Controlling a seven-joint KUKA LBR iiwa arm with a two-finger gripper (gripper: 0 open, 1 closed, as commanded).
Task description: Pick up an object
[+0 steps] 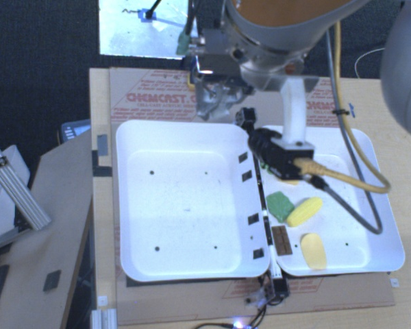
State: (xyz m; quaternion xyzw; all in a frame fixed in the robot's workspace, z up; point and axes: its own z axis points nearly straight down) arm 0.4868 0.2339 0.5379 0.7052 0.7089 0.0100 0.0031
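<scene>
Left white bin (185, 204), gripper (216, 101) over its far rim, whether open or closed cannot be told, right white bin (359, 245) holding green block (279, 205) by the divider, touching yellow corn-shaped piece (305, 212), pale yellow piece (314, 251) just nearer.

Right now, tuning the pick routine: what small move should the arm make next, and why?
Probably slide the gripper toward the near part of the right white bin, over the yellow corn-shaped piece. The gripper hangs at the bins' far rim, away from the pieces; the green block and pale yellow oblong lie beside that piece.
</scene>
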